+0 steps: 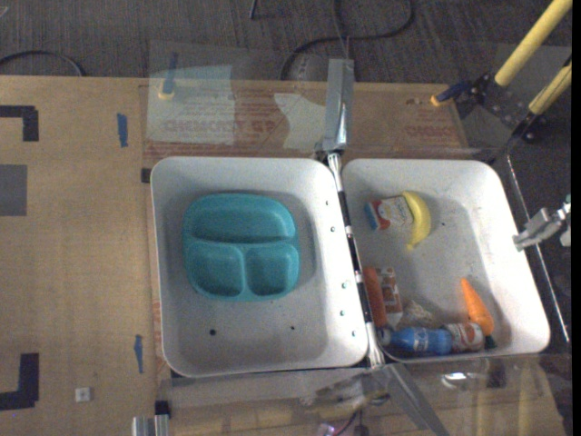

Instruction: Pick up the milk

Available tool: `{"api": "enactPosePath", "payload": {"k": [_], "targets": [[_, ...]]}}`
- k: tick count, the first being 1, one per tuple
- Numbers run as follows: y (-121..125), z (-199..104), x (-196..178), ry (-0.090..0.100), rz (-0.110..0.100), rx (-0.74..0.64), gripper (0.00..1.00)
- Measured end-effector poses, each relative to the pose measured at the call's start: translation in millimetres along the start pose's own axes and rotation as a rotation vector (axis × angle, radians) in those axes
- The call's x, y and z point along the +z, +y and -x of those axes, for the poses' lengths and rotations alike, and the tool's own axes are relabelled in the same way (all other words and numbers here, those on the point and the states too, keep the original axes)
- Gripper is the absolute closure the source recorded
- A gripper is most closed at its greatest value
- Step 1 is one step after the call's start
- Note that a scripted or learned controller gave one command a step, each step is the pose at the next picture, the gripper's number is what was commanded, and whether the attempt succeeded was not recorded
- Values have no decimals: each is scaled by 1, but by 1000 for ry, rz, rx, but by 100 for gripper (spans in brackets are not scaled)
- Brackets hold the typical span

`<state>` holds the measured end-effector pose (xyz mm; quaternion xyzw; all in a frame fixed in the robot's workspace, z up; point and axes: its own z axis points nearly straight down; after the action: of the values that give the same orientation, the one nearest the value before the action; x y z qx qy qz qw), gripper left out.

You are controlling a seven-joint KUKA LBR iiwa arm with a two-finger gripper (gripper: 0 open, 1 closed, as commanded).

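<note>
White bins sit side by side on the tabletop [82, 243], the right bin [508, 243] holding the small milk carton [388, 213] on its side, touching a banana [418, 218]. Probably light and crushable, best pinched across its flat sides. Tool [543, 228] at the right rim; grip state unclear.

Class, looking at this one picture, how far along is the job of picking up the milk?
Nothing looks done yet. The milk carton lies in the right bin beside the banana, unlifted. The pincer sits at that bin's right edge, away from the carton. Reaching it, gripping it and lifting it are all left.
</note>
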<state>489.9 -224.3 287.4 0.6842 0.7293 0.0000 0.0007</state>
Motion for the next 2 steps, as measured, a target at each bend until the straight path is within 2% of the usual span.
{"api": "enactPosePath", "payload": {"k": [1, 2], "targets": [[0, 3, -11, -2, 4, 4, 100], [-9, -2, 18, 1, 0, -13, 100]]}}
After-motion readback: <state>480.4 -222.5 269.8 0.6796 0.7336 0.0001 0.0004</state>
